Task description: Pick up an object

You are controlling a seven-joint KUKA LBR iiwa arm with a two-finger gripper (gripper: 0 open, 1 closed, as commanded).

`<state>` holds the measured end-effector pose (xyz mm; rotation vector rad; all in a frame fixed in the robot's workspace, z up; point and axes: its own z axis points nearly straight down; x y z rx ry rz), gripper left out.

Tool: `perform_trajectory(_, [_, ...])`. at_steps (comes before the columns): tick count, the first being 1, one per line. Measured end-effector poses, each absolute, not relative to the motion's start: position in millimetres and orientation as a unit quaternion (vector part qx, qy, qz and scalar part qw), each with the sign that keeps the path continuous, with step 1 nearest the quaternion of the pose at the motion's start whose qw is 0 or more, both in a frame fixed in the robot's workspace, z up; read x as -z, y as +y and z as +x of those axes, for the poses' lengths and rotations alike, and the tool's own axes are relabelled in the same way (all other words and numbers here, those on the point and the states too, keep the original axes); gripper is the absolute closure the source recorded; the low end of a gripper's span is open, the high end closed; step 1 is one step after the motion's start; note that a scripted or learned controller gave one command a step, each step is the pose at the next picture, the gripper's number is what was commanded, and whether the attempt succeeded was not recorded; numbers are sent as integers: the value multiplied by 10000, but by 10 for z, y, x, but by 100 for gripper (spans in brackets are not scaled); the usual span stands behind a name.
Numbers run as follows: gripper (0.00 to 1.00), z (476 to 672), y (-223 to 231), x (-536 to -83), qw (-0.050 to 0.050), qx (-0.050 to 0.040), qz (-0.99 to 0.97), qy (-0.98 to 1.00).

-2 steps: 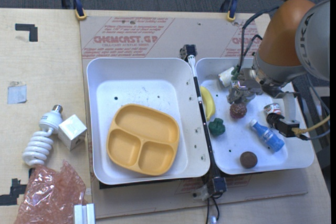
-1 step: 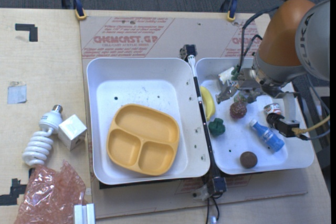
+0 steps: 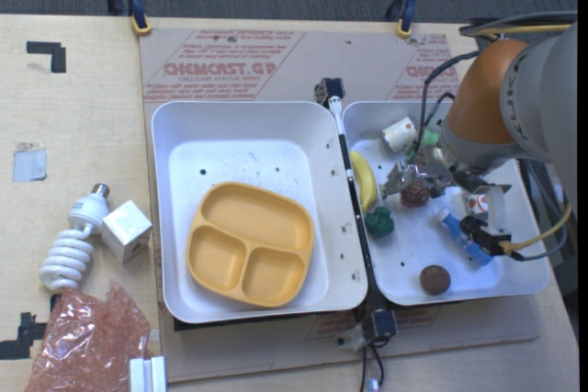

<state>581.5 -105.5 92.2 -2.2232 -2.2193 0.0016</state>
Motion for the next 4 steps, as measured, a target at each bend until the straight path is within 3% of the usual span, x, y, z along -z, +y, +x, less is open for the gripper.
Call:
perform_trajectory(1, [100, 5819, -1064, -1026, -9, -2, -7078, -7064])
perform_trajectory(2, [100, 5279, -499, -1923, -2, -1, -7069, -7074])
perform_trajectory(3, [100, 5602, 138, -1920, -2, -5, -7068, -7074])
perform_trajectory(4, [100, 5995, 399, -1919, -2, -9, -7065, -7077])
